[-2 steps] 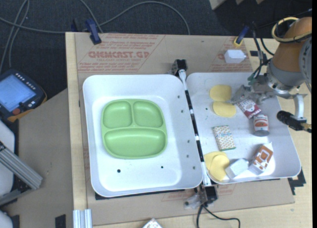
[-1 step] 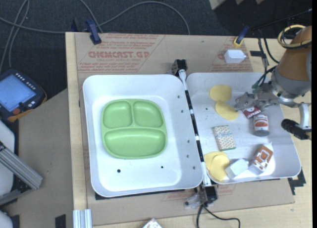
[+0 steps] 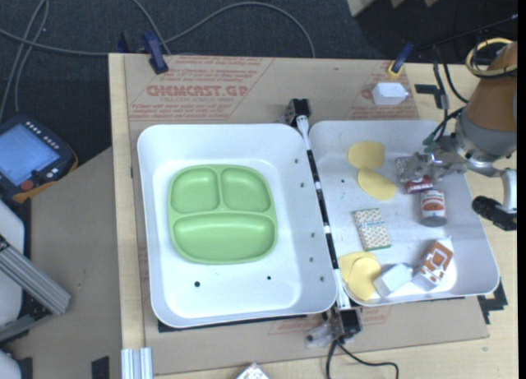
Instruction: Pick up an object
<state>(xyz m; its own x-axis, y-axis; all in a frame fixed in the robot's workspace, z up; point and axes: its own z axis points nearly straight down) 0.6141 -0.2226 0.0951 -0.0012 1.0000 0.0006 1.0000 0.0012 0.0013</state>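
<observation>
The right bin point(image 3: 411, 233) holds several loose items. Two yellow discs point(image 3: 366, 154) point(image 3: 376, 184) lie at its back left, with a third yellow piece point(image 3: 360, 275) at the front. A small patterned packet point(image 3: 371, 228) sits mid-bin. A red-and-white can point(image 3: 432, 205) lies toward the right. An orange-and-white carton point(image 3: 436, 261) and a pale grey block point(image 3: 394, 279) rest near the front rim. My gripper point(image 3: 415, 172) hangs low over the back right of this bin, just above and left of the can and right of the yellow discs. Nothing is visibly held.
The left bin point(image 3: 164, 287) carries a green divided plate point(image 3: 222, 213). A small white block point(image 3: 389, 92) and two blue clamps point(image 3: 154, 53) point(image 3: 400, 58) sit on the cardboard bench behind the bins. The arm's orange band point(image 3: 493, 102) rises at the right edge.
</observation>
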